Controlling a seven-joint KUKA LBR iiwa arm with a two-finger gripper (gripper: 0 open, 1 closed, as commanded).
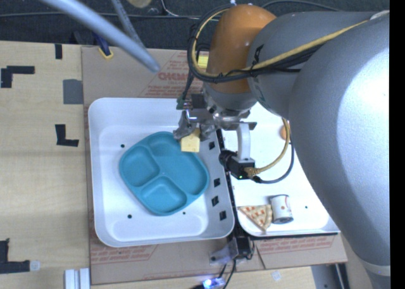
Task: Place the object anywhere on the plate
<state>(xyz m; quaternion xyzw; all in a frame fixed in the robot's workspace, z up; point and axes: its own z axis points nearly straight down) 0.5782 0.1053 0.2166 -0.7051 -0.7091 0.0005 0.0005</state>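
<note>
Two white bins (pixel 104 174) share our bench; we judge the gripper (pixel 190 131), clamped on a yellow block (pixel 190 144), ready to release over the plate's (pixel 163 174) one-o'clock rim.

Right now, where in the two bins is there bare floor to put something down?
Left bin: bare strips left of and below the blue plate. Its top right corner is crowded by the pincer and a yellow piece. Right bin: the pizza slice and small can fill the front edge.
</note>
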